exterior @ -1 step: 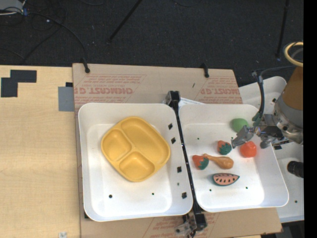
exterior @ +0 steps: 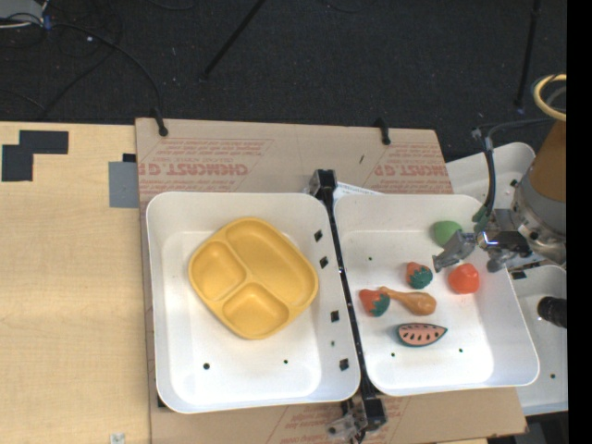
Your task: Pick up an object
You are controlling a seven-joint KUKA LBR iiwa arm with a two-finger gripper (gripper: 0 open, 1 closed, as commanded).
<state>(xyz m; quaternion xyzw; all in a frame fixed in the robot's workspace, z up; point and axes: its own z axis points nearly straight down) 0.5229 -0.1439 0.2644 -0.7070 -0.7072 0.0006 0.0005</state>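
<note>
The right bin (exterior: 504,363) holds several toy foods. A red tomato-like ball (exterior: 463,278) lies near its right wall. My gripper (exterior: 479,252) hovers just above that ball, open, with one grey finger (exterior: 452,249) to its left and the other to its right. Nothing sits between the fingers. A green piece (exterior: 447,230) rests just behind the left finger. Further left are a small red and green fruit (exterior: 418,274), a tan drumstick (exterior: 408,299), a red and green piece (exterior: 374,302) at the drumstick's end, and a watermelon slice (exterior: 421,333).
The left bin (exterior: 176,359) carries a yellow divided plate (exterior: 252,276). A black divider (exterior: 338,276) runs between the bins. Cardboard (exterior: 277,160) lies under both bins, and a wooden bench top (exterior: 65,294) spreads to the left.
</note>
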